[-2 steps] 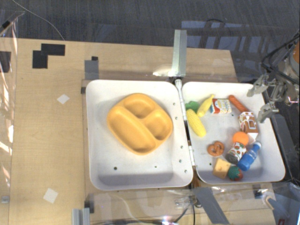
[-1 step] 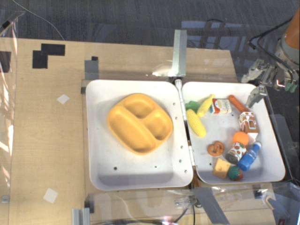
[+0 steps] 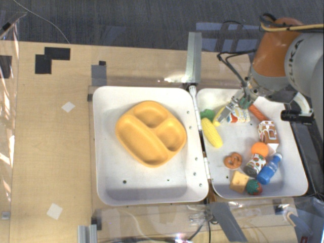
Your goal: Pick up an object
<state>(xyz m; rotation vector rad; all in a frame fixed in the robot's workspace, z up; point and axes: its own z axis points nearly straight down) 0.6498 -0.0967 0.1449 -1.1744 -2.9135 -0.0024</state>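
My gripper (image 3: 239,104) reaches down into the back of the right bin (image 3: 298,186), just above a small white, red and blue pack (image 3: 239,117) and a yellow piece (image 3: 221,116). Whether it touches either of them is unclear. Close by lie a green item (image 3: 206,114), a yellow corn cob (image 3: 211,132) and an orange carrot-like stick (image 3: 258,113). Nearer the front are a white and red carton (image 3: 267,131), an orange ball (image 3: 259,149), a brown pretzel (image 3: 233,160), a small can (image 3: 255,163), a blue bottle (image 3: 269,168), a cheese wedge (image 3: 239,180) and a green and red piece (image 3: 253,187).
The left bin (image 3: 111,186) holds a yellow divided plate (image 3: 150,133) in its middle. A metal rail (image 3: 201,146) separates the two bins. The grey arm with its orange band (image 3: 271,52) enters from the upper right, above the right bin's back edge.
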